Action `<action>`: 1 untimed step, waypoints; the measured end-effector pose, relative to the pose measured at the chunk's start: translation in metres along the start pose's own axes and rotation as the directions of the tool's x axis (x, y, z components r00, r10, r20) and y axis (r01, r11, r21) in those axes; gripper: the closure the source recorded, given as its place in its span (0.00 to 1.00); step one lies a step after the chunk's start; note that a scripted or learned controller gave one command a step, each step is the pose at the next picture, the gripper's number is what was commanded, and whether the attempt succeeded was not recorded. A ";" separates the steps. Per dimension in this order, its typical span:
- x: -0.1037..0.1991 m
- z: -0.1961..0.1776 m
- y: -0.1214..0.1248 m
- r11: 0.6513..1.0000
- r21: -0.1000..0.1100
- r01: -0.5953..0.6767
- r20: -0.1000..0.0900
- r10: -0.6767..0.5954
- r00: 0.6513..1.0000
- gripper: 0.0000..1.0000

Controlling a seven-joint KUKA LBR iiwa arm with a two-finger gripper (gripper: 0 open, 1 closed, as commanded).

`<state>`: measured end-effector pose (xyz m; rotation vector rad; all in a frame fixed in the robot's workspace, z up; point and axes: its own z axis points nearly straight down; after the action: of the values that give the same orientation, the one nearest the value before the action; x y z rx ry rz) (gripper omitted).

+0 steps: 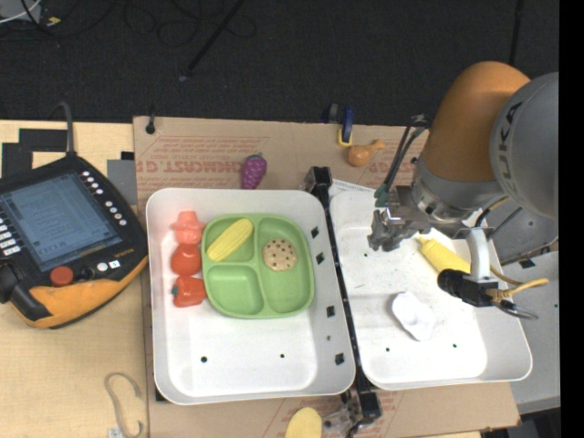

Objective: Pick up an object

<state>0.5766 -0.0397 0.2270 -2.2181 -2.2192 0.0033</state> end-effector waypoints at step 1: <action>-0.005 0.010 0.010 1.000 -0.002 -0.001 0.002 0.001 1.000 1.00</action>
<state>0.5864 -0.0447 0.2165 -2.2211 -2.2197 0.0037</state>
